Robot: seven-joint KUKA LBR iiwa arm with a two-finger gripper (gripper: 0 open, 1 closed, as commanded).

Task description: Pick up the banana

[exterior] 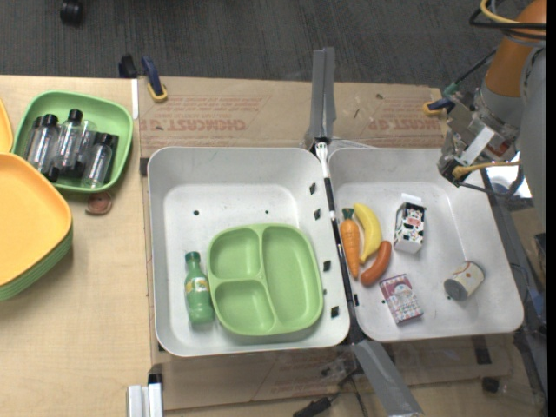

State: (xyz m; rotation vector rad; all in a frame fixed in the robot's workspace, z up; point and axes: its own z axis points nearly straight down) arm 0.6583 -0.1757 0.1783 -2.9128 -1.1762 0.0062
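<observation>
The grey arm's gripper (462, 165) hovers over the right white bin's (486, 320) far rim, its grip state impossible to tell; the curved yellow plastic banana (368, 229) lies untouched against the orange toy carrot (350, 243), so the approach seems just begun, calling for a descent leftward.

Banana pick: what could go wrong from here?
1. The yellow curved banana lies pressed between the orange carrot and the red sausage-shaped toy, so a grasp may catch a neighbour.
2. This cluster sits by the right white bin's left wall, leaving little clearance there.
3. The end effector hovers at the far rim, so it needs a long approach.
</observation>
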